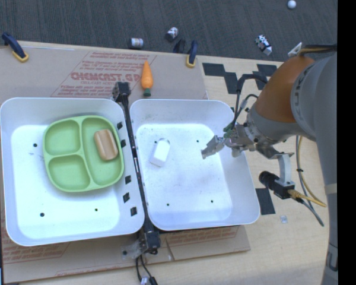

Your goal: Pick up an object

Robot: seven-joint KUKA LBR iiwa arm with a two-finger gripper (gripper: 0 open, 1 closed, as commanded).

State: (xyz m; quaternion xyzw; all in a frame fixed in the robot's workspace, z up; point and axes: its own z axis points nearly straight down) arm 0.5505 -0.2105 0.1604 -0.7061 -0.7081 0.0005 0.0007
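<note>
1. The cardboard sheet [77,70] under the bins has red printed writing; I can read "CHEMCAST" on it, and the smaller lines are too blurred to read.
2. There are two white bins: the left bin [24,218] and the right bin [190,215], which touch along a black clamp strip [130,159].
3. In the left bin lies one green plate [71,171] with three compartments, and one brown bread-like piece [105,144] is in its right compartment, with its long axis going roughly up and down in the view.
4. In the right bin there is one small white block [160,152], in the upper left part of that bin. Its long axis is tilted, from lower left to upper right.
5. One orange carrot toy [146,76] lies on the cardboard above the bins, pointing up.
6. The gripper [212,148] is over the right side of the right bin, well apart from the white block. Nothing is between its fingers; whether they are parted or closed, I cannot tell.
</note>
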